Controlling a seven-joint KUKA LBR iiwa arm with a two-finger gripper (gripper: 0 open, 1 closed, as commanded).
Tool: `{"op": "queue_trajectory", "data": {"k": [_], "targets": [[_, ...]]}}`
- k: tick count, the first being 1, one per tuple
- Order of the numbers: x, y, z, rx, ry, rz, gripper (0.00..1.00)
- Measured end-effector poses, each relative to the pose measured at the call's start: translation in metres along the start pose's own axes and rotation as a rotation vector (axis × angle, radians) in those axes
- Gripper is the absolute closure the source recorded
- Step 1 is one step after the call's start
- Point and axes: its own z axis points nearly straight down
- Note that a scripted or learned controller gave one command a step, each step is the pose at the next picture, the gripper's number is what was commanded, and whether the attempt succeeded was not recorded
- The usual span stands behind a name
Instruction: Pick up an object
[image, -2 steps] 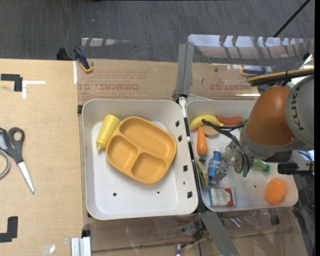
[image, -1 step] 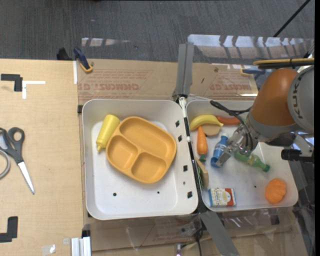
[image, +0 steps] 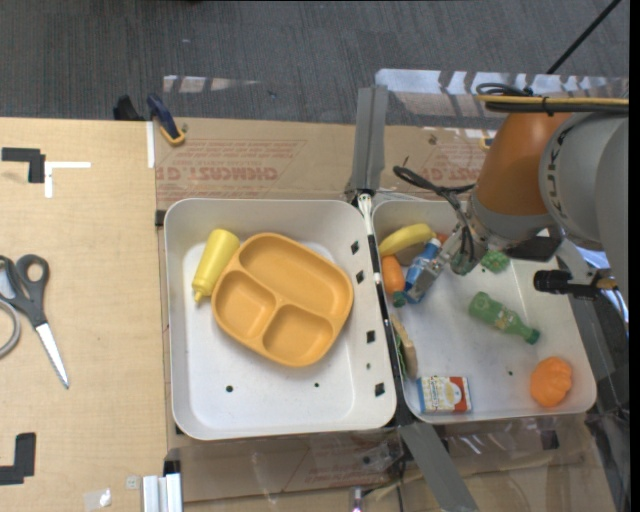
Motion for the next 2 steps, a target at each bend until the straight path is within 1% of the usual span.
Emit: {"op": "queue_trajectory", "data": {"k": [1,2], "targets": [[0.034,-0.107,0.001,0.002,0.004,-0.151,0.0],[0.03,-0.025,0.001,-0.001,0.001,-0.341,0.0]]}}
